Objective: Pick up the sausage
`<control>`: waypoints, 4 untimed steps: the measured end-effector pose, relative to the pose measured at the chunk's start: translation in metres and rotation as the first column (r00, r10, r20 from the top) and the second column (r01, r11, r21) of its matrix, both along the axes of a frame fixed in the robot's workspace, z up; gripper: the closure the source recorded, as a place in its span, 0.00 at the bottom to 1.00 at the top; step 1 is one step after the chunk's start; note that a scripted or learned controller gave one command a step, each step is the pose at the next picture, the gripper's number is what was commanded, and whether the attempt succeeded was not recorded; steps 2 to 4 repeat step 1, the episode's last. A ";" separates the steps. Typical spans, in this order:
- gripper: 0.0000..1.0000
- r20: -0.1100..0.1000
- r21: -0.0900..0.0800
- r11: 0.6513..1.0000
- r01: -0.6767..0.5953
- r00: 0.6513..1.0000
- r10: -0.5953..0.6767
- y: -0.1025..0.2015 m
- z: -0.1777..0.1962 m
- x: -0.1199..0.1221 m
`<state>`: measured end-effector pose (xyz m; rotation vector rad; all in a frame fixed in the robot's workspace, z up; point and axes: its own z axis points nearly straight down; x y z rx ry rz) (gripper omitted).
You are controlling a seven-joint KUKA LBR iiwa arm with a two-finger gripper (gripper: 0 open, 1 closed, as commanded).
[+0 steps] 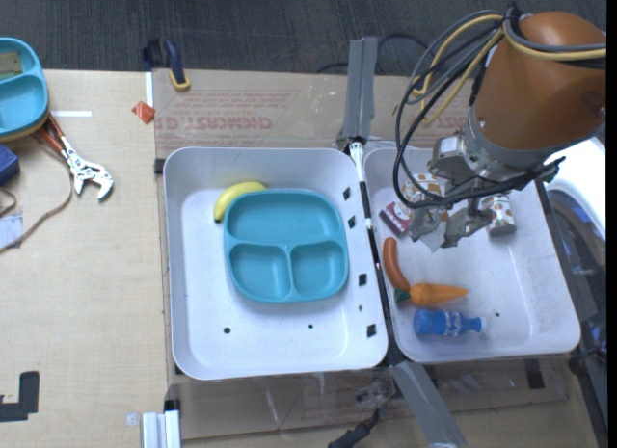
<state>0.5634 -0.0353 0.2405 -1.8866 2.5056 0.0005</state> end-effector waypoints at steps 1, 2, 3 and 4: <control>1.00 -0.003 0.000 0.938 -0.347 0.938 0.347 0.018 -0.049 -0.005; 1.00 -0.003 0.000 0.938 -0.347 0.938 0.347 0.018 -0.049 -0.005; 1.00 -0.003 0.000 0.938 -0.347 0.938 0.347 0.018 -0.049 -0.005; 1.00 -0.003 0.000 0.938 -0.347 0.938 0.347 0.018 -0.049 -0.005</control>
